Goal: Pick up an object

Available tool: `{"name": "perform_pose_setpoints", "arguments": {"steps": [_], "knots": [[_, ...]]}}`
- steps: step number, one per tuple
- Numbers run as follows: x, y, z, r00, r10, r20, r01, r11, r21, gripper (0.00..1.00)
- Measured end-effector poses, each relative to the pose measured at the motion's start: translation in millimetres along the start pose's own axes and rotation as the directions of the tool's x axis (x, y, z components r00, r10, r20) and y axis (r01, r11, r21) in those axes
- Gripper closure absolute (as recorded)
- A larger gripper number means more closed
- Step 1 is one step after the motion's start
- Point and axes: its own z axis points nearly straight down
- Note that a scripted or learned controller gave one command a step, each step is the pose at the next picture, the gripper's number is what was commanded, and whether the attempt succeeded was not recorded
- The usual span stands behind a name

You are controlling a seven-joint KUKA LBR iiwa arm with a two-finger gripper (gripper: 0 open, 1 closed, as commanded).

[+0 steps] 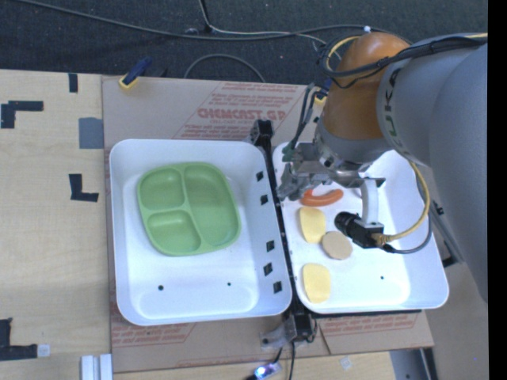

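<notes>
In the right bin lie an orange carrot-like piece, a yellow oval piece, a tan round piece and a second yellow piece. The grey arm with its orange band hangs over the bin's far left part. My gripper is low over the bin's back left corner, just above the orange piece. The wrist body hides its fingertips.
The left bin holds a green divided plate. A black divider with clips runs between the bins. Cables trail from the wrist across the right bin. A cardboard sheet lies under both bins.
</notes>
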Motion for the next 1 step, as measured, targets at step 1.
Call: {"name": "perform_pose_setpoints", "arguments": {"steps": [1], "knots": [[51.8, 11.1, 10.5, 1.000, 0.002, 0.001, -0.002, 1.000, 0.001, 1.00]]}}
